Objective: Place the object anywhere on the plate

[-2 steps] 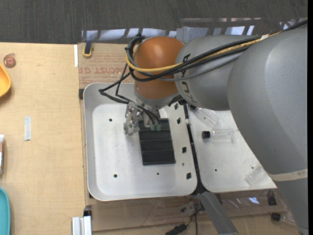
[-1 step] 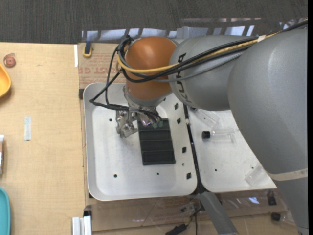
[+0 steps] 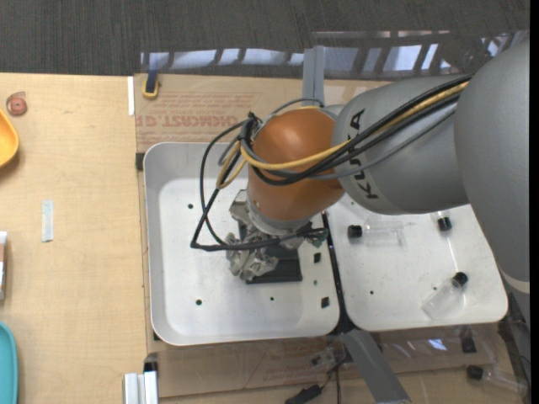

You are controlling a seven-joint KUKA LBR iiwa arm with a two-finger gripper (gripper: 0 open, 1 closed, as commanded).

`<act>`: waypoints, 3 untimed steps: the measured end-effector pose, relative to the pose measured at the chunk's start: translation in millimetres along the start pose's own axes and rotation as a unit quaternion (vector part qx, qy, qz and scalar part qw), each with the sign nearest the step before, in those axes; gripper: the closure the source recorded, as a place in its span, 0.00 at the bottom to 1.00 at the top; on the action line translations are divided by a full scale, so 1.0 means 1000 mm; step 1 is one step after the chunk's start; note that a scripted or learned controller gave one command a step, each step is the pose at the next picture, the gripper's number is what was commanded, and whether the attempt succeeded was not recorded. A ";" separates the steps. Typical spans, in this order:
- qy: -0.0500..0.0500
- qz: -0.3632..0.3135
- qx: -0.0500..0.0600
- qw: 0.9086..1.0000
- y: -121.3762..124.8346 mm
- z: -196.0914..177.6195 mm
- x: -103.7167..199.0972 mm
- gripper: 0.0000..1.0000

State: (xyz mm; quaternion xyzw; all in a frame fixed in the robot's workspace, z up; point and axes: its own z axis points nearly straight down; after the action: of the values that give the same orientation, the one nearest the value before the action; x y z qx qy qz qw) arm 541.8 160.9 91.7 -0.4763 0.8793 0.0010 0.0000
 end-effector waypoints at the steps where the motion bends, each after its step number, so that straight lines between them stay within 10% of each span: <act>1: -0.002 -0.239 0.000 0.971 0.020 -0.082 -0.043 1.00; 2: -0.002 -0.251 0.001 0.968 -0.039 -0.083 -0.084 1.00; 3: -0.002 -0.251 0.001 0.968 -0.039 -0.083 -0.083 0.00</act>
State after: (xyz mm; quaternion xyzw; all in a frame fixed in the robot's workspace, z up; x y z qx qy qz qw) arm 620.3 209.2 174.4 -0.6818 0.7315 0.0014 0.0021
